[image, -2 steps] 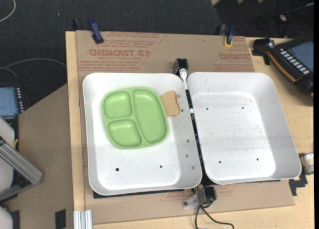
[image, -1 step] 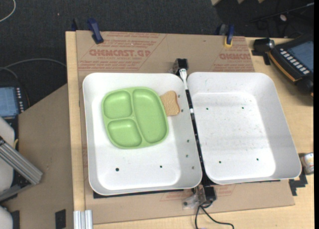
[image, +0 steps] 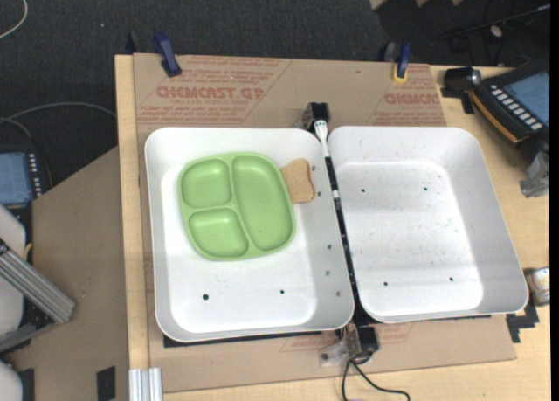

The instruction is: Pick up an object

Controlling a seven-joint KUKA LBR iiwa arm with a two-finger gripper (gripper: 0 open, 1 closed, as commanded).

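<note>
In the left bin (image: 175,294), a green divided plate (image: 236,205) touches a tan sponge (image: 299,181); the right bin (image: 419,294) sits alongside.

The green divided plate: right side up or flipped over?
Right side up. The green divided plate lies flat in the left bin, its three hollow compartments facing the camera.

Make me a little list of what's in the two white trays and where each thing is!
left bin: holds a green plate and a tan piece
green plate: three compartments, lying flat toward the bin's back left
tan piece: small, flat, touching the plate's right edge
right bin: white floor with small dark specks
bench: brown board under both bins
</note>
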